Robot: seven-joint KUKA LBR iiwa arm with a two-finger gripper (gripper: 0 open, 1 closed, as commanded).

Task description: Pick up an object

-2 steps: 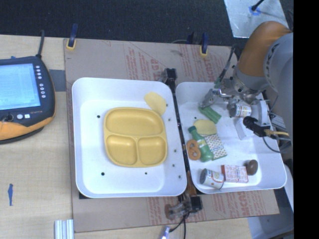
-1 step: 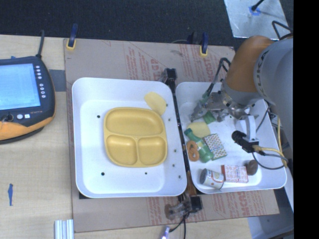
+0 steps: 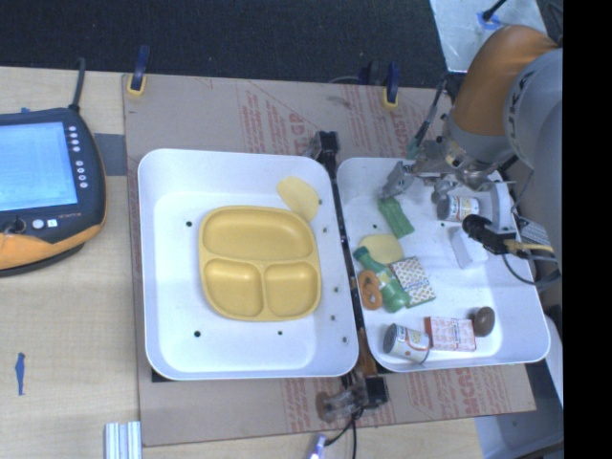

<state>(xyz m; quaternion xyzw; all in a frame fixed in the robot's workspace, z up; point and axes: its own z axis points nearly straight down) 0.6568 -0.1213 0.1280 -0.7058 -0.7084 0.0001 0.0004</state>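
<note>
The gripper (image 3: pixel 413 175) hangs over the upper part of the right bin (image 3: pixel 516 352), near its back wall, and whether it is open or closed cannot be told from this slanted view; nothing is visibly held. Directly below and beside it lies a flat green rectangular piece (image 3: pixel 394 217), the likeliest candidate to lift. Because that piece looks thin and smooth against the slick white plastic floor, a descent could skid off it or pinch only air. A little further toward the front sits a tight huddle: a pale yellow disc (image 3: pixel 382 249), a green bottle-like thing (image 3: pixel 387 283), an orange ring (image 3: pixel 369 295) and a checked soft packet (image 3: pixel 413 278), all touching or overlapping, so a grab there risks snagging two at once or shoving them apart. At the front wall, well away from the gripper, rest a small cylindrical can (image 3: pixel 405 342), a red-and-white carton (image 3: pixel 449 334) and a rounded brown lump (image 3: pixel 484 320); the rounded shapes would probably roll. To the gripper's left, across the divider, the left bin (image 3: pixel 172 342) carries a matte yellow divided tray (image 3: pixel 260 261) and a yellow curved chip (image 3: pixel 299 197).
</note>
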